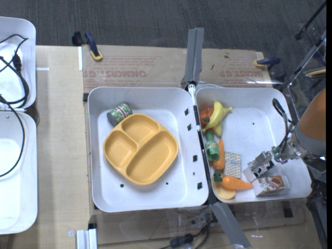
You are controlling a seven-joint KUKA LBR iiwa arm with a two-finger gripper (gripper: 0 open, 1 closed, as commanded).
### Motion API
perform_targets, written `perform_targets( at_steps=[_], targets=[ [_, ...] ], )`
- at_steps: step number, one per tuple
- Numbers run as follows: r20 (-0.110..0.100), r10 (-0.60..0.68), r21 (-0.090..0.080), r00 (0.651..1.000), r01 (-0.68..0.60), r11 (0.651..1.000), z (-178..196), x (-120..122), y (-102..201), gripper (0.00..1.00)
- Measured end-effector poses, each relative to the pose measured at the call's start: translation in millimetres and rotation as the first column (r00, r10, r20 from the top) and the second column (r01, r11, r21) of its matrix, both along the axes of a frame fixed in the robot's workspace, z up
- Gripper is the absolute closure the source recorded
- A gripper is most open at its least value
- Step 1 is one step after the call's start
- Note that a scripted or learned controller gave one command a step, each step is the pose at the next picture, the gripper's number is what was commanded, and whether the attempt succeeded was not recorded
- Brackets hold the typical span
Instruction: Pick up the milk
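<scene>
Low over the right bin [259, 105], the end effector [261, 166] hangs at the arm's [316, 123] tip, reaching in from the right — whether it is spread or closed cannot be told from this angle, and nothing shows between its tips. Just below it, touching or nearly so, a small carton with a reddish printed face (apparently the milk [271, 184]) lies flat against the bin's front right corner.

Along the same bin's left wall sits a crowd of toy food: a yellow banana [218, 115] at the top, something orange-red tucked behind it, a green can [211, 149] below, an upright carrot [220, 157] beside the can, and a second carrot [236, 182] lying crosswise near the front, resting on a pale yellow disc [224, 193]. A patterned flat packet [232, 165] lies between the carrots and the end effector.

The left bin [140, 95] holds a yellow divided plate [140, 148] — three compartments, set at a slant in the middle — and a green-labelled tin [119, 113] lying on its side, just touching the plate's upper left rim.

Both bins stand side by side on a brown cardboard sheet [135, 69] clamped to the pale wooden worktop [57, 139], with a grey divider post [194, 51] rising between them at the back.
</scene>
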State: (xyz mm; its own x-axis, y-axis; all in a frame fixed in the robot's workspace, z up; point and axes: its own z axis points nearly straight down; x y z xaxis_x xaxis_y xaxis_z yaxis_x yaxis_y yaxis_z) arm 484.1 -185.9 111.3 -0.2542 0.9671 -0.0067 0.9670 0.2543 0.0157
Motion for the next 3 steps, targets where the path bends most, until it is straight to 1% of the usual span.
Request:
perform_targets(
  at_steps=[1, 2, 3],
  targets=[
    [0.016, -0.003, -0.011, 1.0, 0.003, 1.0, 14, 4, -4, 1.0],
    [0.013, -0.003, -0.01, 1.0, 0.003, 1.0, 13, 3, -3, 0.0],
    [0.016, 0.3, -0.025, 0.954, -0.3, 0.954, -4, 5, 29, 0.0]
  ],
)
